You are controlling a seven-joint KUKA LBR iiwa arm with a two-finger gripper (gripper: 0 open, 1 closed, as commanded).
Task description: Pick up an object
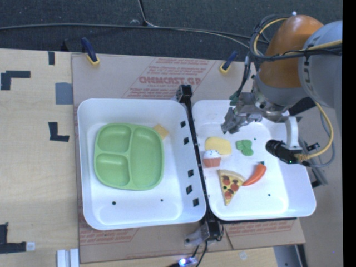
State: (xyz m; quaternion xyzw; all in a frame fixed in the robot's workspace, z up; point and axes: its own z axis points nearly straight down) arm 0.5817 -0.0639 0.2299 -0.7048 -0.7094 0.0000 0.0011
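Hovering over the far part of the right bin (289,202), the tool (231,123) carried nothing; whether it stood apart or together could not be told. The yellow toy (218,144) lay just near of it, probably light, rigid and smooth; grip across its width. The cupcake toy (211,159) crowded its near side; the divider stood left.

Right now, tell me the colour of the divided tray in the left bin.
Light green, plain, no pattern; the divided tray shows clearly in the camera view.
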